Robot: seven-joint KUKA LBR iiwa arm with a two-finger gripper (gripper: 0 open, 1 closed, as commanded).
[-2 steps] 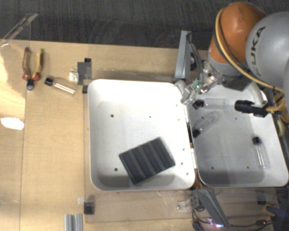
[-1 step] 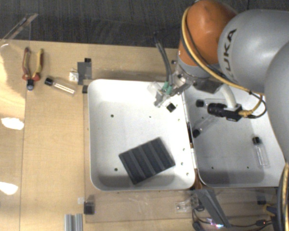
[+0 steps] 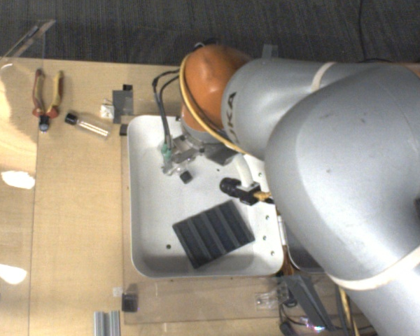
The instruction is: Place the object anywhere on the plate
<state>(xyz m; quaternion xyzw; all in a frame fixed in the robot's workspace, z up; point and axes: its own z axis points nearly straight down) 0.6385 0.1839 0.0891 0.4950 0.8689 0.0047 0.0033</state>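
Observation:
A dark ribbed rectangular plate [image 3: 213, 234] lies tilted on the floor of the left white bin [image 3: 143, 208], near its front. My gripper [image 3: 173, 159] hangs over the bin's back half, close to the floor, up and left of the plate. A small dark block [image 3: 186, 177] sits just below and right of the gripper tip; whether it touches the gripper is unclear. A bit of green [image 3: 166, 148] shows at the gripper's left side. The grey arm covers the bin's right part.
On the bench left of the bin lie red-handled pliers [image 3: 47, 96], a small clear vial [image 3: 87, 124] and a small grey bracket [image 3: 122, 102]. A dark block [image 3: 129, 302] sits by the bin's front left corner.

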